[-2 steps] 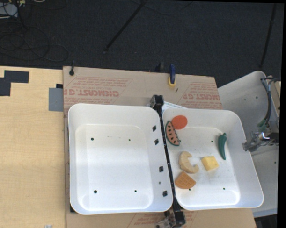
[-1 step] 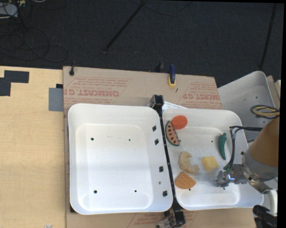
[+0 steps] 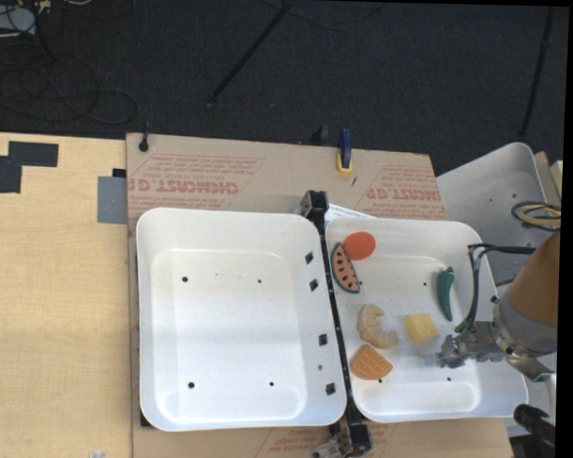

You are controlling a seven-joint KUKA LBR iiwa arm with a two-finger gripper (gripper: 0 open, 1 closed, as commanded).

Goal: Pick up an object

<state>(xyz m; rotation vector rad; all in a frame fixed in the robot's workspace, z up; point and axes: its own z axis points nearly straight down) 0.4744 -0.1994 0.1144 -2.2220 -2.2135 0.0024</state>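
Claw [image 3: 454, 352] low in right bin [image 3: 421, 406], apparently beside yellow block [image 3: 420, 328].

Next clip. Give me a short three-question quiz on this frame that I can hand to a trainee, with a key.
1. True or false: the watermelon slice lies in the left bin.
2. Which item lies nearest the tool?
A. the orange ball
B. the yellow block
C. the orange wedge
3. Fill in: the green pepper lies near the ____ wall of the right bin.

Key
1. False. It lies in the right bin, beside the divider between the bins.
2. B. The yellow block sits just left of the tool in the picture, with the croissant further left.
3. Right, on the arm's side.
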